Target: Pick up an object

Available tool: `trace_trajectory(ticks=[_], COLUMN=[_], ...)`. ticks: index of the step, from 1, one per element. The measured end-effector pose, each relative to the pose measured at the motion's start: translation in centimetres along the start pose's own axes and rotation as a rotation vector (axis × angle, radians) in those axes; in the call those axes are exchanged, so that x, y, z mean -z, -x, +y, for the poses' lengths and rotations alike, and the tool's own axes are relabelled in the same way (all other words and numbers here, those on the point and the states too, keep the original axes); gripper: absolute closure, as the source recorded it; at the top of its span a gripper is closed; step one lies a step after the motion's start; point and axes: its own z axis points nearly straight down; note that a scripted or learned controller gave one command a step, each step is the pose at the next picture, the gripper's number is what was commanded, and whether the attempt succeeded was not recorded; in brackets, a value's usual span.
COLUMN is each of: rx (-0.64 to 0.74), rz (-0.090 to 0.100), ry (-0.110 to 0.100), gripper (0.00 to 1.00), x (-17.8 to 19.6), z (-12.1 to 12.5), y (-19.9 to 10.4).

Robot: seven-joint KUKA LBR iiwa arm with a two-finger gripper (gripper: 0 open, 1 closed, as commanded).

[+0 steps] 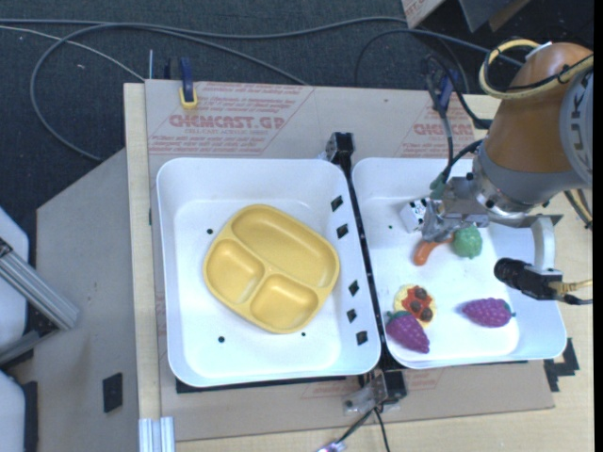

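Camera view: tabletop (236, 121) with two white bins side by side; left bin (179, 252) has a yellow divided plate (271, 267) lying in its middle. Right bin (537, 342) has toy food: an orange carrot (426, 250) and a green round piece (466, 243) near the bin's middle, two purple grape bunches, one (407, 331) at the front left corner and one (487, 312) toward the front right, and a small pizza slice (415, 301) just behind the left bunch. Grey arm (537, 130) with orange band reaches in from the right; tool (441, 217) is down over the right bin, right above the carrot and the green piece, seeming to touch or nearly touch them. Cannot tell how far the tool is open or whether it has hold of anything, the wrist hides it
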Motion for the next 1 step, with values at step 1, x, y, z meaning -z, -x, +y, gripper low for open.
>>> trace_trajectory(ticks=[1], rx=[0.002], rz=[0.0], ry=[0.003], gripper=[1.0], x=[0.61], z=[2.52], y=[-5.47])
